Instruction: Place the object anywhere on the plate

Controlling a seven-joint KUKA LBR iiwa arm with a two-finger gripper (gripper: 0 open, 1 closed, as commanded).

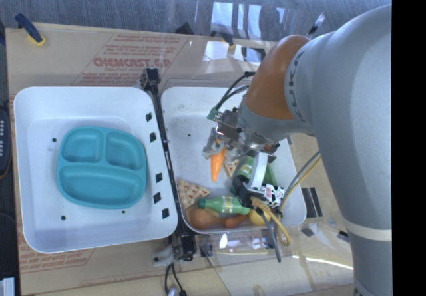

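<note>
1. I am hanging my tool (pixel 219 147) over the right bin (pixel 180 115), and a toy carrot (pixel 216 165) is sitting at its tips; I am judging it gripped, the fingers narrowed on it.
2. The teal divided plate (pixel 101 167) is lying bare in the left bin (pixel 26 155), off at nine o'clock from the carrot.
3. The carry and the release are both remaining; other toy food is piling at six o'clock.

One fixed camera looks down at a slant over both white bins (pixel 26 175).
</note>
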